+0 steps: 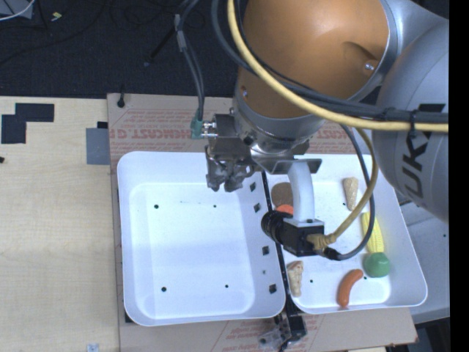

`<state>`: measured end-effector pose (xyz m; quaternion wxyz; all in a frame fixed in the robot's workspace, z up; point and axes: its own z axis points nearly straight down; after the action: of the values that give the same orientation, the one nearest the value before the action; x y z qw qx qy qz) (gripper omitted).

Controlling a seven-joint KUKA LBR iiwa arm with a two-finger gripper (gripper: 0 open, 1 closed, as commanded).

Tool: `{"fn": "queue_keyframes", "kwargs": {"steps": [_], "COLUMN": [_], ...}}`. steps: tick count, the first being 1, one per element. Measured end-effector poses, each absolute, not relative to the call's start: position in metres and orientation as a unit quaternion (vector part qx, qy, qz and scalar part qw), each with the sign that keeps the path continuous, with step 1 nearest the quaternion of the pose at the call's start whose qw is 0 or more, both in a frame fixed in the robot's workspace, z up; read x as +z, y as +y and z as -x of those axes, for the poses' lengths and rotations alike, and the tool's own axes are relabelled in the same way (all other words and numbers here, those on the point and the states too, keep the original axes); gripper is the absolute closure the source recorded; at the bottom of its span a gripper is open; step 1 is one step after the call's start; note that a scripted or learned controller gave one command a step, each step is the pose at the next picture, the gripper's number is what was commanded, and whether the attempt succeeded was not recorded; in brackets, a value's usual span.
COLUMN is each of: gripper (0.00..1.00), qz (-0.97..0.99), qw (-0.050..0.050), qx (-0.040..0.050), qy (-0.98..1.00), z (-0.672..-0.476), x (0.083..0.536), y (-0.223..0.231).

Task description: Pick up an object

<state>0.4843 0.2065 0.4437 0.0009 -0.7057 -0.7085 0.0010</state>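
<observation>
Sausage point(349, 287): orange-red, curved, glossy, lying in right bin point(410, 284); fingers point(229, 176) state unclear.

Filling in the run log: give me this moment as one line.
arm: over bins' divider | gripper: above left bin, nothing seen held | right bin: sausage, green ball, corn | pick: not yet

Arm reaching in from the right, wrist pointed down.

The grey arm point(410, 123) fills the upper right of the camera view, its orange band point(315, 28) bulging toward the lens above the wrist. Below it hangs the dark gripper point(229, 173), with 1 yellow cable point(293, 86) looped across the arm.
</observation>
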Motion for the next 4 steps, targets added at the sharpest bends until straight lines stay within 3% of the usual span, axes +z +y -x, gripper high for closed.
{"fn": "queue_keyframes", "kwargs": {"steps": [1,2,3,4], "gripper": [1.00,1.00,0.00,1.00], "qz": [0.706,0.706,0.706,0.704], "qw": [0.000,-0.001,0.001,0.001], "qx": [0.0007,-0.0017,0.0023,0.0040], "qy": [-0.708,-0.708,-0.709,-0.711], "z": [-0.476,-0.476,-0.475,-0.476], "x": [0.466,0.542,0.537,0.547], "y": [0.224,0.234,0.234,0.235]}}
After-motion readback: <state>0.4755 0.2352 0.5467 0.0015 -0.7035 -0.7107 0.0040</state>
